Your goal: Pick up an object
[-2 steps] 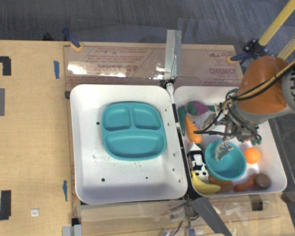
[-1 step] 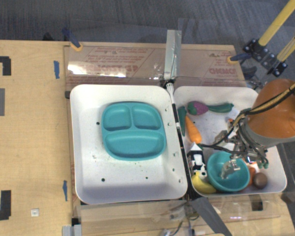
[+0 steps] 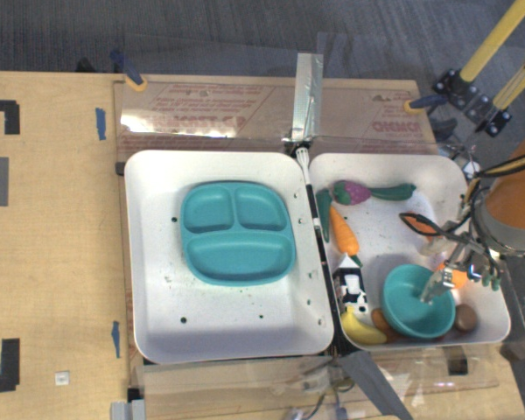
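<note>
A: Where is the gripper (image 3: 437, 289)?
B: Low in the right bin (image 3: 437, 171), over the teal bowl (image 3: 413, 309), its tip at the bowl's upper right rim. Whether it is spread or closed cannot be told; nothing is seen held.

A: Which objects are candidates?
B: The bowl, a carrot (image 3: 343, 232), a banana (image 3: 360, 328), a black-and-white toy (image 3: 350, 289), a purple piece (image 3: 353, 192) with a green one (image 3: 394, 191) beside it, and a brown ball (image 3: 465, 319) touching the bowl.

A: Likely faults?
B: The tip may strike or slide off the curved rim, tipping the bowl. Crowding near the bin's front wall could jam neighbours together.

A: Surface and room?
B: Smooth white bins on a wood bench (image 3: 44, 234); the left bin (image 3: 157, 322) holds a divided teal tray (image 3: 238, 232). Space around the bowl is tight.
</note>
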You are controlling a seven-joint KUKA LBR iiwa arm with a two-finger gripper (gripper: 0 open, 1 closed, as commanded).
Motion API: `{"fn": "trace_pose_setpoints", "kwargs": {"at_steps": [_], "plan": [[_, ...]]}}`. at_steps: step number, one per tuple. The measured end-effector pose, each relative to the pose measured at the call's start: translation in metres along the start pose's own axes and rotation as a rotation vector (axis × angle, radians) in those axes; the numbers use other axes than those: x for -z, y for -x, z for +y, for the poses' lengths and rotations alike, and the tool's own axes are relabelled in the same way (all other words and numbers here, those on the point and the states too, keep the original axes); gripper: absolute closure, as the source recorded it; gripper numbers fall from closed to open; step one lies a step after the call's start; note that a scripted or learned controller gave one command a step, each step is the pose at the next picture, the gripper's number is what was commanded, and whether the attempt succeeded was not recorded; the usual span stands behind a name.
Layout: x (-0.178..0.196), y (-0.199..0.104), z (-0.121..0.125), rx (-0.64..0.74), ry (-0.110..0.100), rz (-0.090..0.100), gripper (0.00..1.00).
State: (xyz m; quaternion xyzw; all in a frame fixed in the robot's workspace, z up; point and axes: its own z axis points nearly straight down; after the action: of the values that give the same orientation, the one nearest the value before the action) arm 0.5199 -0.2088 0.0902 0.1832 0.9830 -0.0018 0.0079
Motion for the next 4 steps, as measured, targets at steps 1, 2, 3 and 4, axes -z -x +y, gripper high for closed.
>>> {"fn": "trace_pose_setpoints", "kwargs": {"at_steps": [1,2,3,4], "plan": [[0.015,0.003,0.002,0.003,0.001,-0.008,1.0],[0.003,0.09,0.096,-0.121,0.004,-0.002,1.0],[0.004,0.028,0.088,-0.126,0.001,-0.008,1.0],[0.003,0.061,0.136,-0.242,-0.008,0.002,1.0]]}}
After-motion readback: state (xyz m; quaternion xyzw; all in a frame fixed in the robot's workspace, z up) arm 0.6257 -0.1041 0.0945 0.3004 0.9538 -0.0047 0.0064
